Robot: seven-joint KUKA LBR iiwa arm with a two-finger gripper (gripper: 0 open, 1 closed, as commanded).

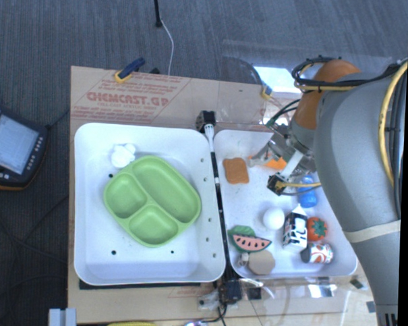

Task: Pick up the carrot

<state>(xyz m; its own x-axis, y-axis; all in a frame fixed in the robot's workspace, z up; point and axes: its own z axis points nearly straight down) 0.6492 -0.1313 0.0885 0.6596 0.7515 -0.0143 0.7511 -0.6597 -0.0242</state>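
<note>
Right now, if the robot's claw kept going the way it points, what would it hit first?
Most likely the small orange carrot lying just below the gripper in the right white plastic bin. The view from above hides depth, so it could land on the bin floor beside it instead.

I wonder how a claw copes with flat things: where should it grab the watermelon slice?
Probably take the watermelon slice from straight above, pinching across its short width, green rind to red edge. It lies flat, leaving no side to grab; keep left of centre, since the brown lump crowds its lower right.
</note>
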